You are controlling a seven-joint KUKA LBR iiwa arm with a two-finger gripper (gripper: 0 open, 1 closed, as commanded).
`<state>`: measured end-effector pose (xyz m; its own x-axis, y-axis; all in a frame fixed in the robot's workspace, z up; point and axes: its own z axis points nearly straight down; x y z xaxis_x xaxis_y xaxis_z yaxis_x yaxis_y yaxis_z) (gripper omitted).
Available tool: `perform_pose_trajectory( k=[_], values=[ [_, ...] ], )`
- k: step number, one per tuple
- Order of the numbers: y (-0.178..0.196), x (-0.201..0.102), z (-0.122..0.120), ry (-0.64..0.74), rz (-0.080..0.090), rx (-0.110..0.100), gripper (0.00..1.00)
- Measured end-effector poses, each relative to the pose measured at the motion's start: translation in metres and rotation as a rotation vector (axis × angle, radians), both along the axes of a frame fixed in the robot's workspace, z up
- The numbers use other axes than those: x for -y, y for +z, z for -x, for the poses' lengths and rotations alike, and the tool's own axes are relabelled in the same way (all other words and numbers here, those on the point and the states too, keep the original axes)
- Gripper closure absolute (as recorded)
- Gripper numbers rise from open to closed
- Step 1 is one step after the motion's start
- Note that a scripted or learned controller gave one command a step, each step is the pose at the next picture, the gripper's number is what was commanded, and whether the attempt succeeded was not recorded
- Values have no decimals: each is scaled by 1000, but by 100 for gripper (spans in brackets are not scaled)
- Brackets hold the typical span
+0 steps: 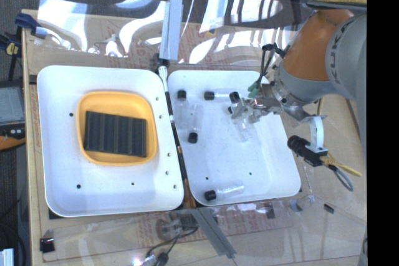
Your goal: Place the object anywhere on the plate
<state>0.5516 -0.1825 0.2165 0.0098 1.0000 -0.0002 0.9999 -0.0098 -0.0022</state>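
Where fingers [240, 110] hover, clear tube [225, 190] well apart, near bin's [283, 187] front rim.

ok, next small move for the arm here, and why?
Probably a short descent onto one of the small black-capped clear pieces just beside the gripper. The gripper sits over the right bin, nothing is visibly between its fingers, and the yellow plate in the left bin carries just a dark ridged insert. A pick has to come first.

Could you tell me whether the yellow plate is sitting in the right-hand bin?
No, the yellow plate lies in the left bin.
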Motion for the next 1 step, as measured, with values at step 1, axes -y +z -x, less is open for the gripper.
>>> perform_pose_trajectory(
  k=[1],
  values=[
    [-5, -69, 76, 117, -2, -3, 100]
  ],
)
